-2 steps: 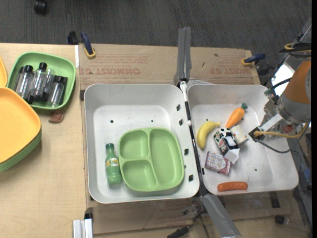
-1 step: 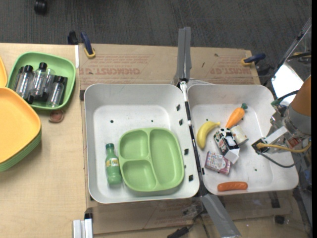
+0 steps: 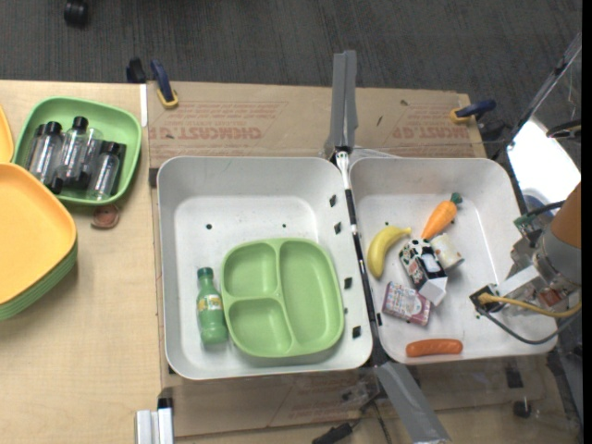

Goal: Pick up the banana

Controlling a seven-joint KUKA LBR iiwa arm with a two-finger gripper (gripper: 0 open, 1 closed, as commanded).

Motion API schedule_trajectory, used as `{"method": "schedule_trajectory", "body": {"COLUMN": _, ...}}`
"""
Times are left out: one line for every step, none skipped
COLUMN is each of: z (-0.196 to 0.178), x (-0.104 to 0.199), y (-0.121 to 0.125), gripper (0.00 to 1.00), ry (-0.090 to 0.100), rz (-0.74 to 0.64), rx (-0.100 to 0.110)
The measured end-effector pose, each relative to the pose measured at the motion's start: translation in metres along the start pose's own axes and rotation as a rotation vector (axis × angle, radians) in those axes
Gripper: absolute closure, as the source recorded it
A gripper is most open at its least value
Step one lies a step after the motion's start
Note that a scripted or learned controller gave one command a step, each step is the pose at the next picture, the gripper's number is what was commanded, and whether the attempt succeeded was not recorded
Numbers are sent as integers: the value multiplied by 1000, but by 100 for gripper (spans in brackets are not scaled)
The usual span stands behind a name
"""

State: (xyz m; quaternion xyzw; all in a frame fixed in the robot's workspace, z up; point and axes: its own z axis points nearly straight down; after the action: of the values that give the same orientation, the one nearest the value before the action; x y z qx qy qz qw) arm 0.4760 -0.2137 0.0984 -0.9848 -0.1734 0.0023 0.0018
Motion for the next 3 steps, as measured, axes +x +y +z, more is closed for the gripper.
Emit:
{"method": "schedule_trajectory", "body": {"z": -19, "x": 33, "y": 4, "gripper": 100, "ry": 1, "rz": 145, "rx": -2}}
{"method": "schedule_trajectory", "body": {"z": -30, "x": 87, "y": 40, "gripper": 100, "ry": 0, "rz": 82, "rx": -2}}
{"method": "schedule_trajectory", "body": {"z": -131, "x": 162, "y": 67, "gripper": 100, "ry": 0, "rz": -72, "rx": -4}}
